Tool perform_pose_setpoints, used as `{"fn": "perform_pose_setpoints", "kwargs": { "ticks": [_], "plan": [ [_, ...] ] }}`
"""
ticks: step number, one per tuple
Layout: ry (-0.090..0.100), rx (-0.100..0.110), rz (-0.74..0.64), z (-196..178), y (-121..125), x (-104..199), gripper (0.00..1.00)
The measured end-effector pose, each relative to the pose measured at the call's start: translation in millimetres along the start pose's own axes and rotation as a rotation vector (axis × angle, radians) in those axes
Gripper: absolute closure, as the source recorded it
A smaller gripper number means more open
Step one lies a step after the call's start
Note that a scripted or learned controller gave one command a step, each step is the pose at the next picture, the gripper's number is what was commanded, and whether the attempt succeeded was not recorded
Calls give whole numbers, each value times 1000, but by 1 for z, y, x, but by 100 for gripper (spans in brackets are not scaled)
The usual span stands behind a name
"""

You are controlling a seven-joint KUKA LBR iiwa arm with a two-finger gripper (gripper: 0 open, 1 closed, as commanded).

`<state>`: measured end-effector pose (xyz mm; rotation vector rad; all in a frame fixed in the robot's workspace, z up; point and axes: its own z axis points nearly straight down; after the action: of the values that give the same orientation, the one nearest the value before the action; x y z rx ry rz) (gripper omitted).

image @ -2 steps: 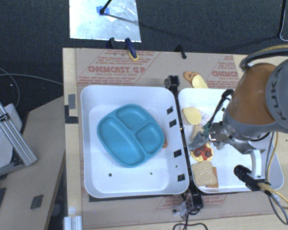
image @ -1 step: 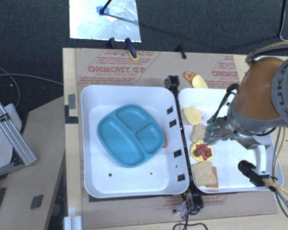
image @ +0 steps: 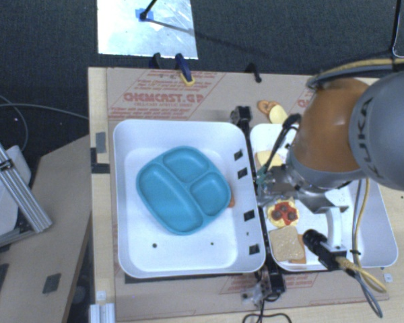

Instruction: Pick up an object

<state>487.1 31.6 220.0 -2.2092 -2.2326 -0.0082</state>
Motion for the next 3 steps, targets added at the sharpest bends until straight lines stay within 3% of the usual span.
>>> {"fn": "perform_pose_setpoints", "kwargs": {
  "ticks": [1, 2, 3],
  "plan": [
    [0, -3, 1, -57, 1, 63, 100],
    [-5, 8, 11, 4, -1, 46, 100],
    [2, -10, 1, -112, 32, 116, 100]
  ]
}}
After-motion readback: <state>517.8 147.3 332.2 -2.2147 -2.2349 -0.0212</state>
